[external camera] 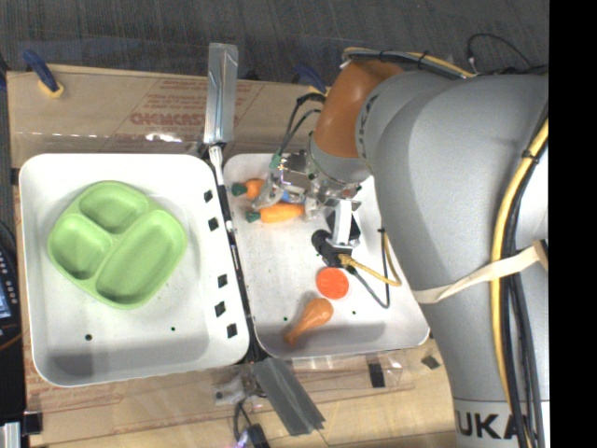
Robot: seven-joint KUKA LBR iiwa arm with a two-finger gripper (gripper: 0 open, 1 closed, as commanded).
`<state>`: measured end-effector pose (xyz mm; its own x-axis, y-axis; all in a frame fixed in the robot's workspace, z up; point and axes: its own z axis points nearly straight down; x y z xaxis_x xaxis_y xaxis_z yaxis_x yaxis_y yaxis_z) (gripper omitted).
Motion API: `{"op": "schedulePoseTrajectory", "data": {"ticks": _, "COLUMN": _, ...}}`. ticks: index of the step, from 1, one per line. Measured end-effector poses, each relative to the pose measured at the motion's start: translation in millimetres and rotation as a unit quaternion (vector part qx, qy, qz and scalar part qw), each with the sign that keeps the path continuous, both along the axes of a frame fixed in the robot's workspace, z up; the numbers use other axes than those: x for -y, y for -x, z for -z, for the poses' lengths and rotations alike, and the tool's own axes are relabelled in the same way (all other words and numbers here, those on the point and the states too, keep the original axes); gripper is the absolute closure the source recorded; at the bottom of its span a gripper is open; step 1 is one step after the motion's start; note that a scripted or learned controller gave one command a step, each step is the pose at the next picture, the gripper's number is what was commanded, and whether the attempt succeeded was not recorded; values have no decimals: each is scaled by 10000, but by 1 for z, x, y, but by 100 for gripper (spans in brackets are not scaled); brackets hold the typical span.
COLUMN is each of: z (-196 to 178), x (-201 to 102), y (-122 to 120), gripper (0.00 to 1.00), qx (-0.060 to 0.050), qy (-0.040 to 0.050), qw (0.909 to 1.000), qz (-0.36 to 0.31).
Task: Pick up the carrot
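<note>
The big grey arm is closest to us, bending over the right bin. Its tool hangs low right at the carrot, near that bin's back wall. I cannot tell how the tool is set. I think the grab is happening now; next it must lift straight up. One carrot, one orange ball, one chicken leg, two bins, one green plate in the left bin.

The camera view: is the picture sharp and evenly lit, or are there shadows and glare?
Camera view: fairly sharp, softly lit; a faint shadow darkens the shallow white left bin at its lower corner; the glossy green three-compartment plate shows mild sheen; the small orange carrot looks slightly blurry.
</note>
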<state>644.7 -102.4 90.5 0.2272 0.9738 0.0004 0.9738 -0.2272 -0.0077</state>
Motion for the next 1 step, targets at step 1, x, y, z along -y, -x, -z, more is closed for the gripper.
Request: {"op": "schedulePoseTrajectory", "data": {"ticks": 1, "z": -8, "x": -1, "y": 1, "gripper": 100, "qx": -35, "qy": -7, "qw": 10000, "qz": -26}}
